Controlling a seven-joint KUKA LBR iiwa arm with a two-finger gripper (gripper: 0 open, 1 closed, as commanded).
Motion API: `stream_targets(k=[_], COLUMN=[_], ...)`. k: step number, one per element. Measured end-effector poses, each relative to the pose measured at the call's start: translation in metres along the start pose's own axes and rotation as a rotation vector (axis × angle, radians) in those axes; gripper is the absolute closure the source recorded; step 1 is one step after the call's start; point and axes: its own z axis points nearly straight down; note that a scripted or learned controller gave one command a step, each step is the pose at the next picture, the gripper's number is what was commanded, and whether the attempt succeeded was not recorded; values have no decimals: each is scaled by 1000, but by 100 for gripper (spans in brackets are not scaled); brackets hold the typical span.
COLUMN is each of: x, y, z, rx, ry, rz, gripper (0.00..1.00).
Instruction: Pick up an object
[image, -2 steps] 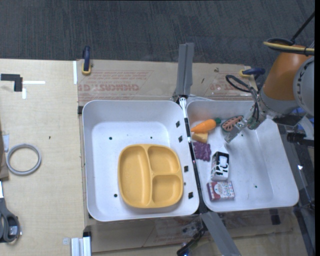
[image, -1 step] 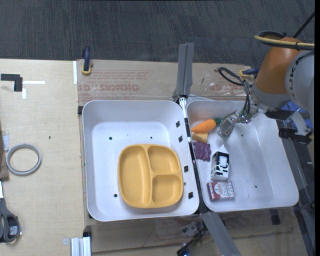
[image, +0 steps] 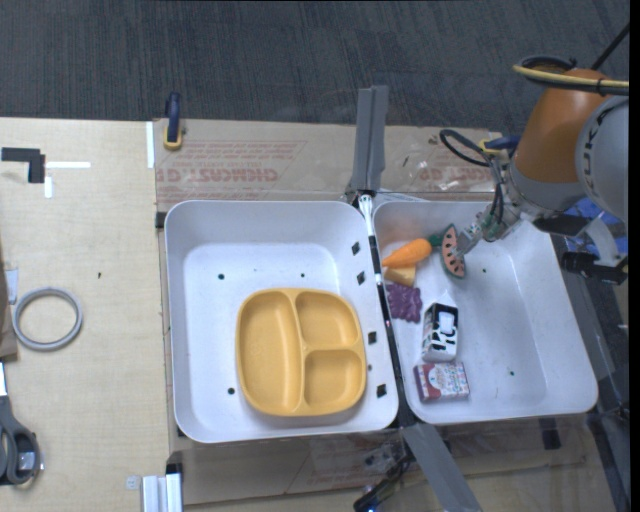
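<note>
My gripper (image: 487, 229) hangs over the far part of the right bin (image: 520, 400), under the orange-banded wrist. Just to its left a watermelon slice (image: 455, 251) lies against the bin's far wall, very close to the gripper's tip; whether they touch is unclear. Further left are an orange carrot (image: 408, 251), a yellow block (image: 400, 276) and a purple bunch of grapes (image: 404, 301). A black-and-white carton (image: 440, 332) and a small red box (image: 441, 381) lie nearer the bin's front.
The left bin (image: 200, 300) holds a yellow divided plate (image: 300, 351). A grey divider post (image: 370, 140) rises between the bins at the back. On the bench to the left lie a grey ring (image: 44, 318) and scissors (image: 18, 452).
</note>
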Motion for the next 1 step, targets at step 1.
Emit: stream_targets(k=[1], x=[21], y=[21], z=[14], rx=[-18], ry=[-10], rz=[-1], gripper=[100])
